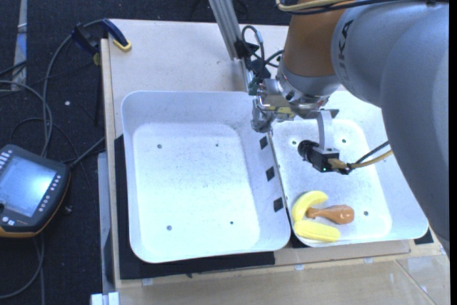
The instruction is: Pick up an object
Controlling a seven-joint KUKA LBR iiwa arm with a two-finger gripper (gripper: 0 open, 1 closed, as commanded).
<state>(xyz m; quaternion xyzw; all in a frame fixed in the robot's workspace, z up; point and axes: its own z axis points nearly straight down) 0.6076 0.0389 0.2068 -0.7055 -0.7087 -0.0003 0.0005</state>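
A yellow banana-shaped plastic toy [305,205] is lying flat in the near corner of the right-hand white bin [382,186], close to the wall dividing the two bins, its curve opening toward the view's right. A glossy orange-brown drumstick-shaped toy [337,213] is resting inside that curve, touching the yellow toy.

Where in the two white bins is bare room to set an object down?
The left shallow white bin has bare floor from wall to wall. In the right shallow white bin, a yellow banana-shaped toy, an orange-brown drumstick-shaped toy and a yellow oblong piece crowd the near-left corner; the gripper hangs over its far-left corner.
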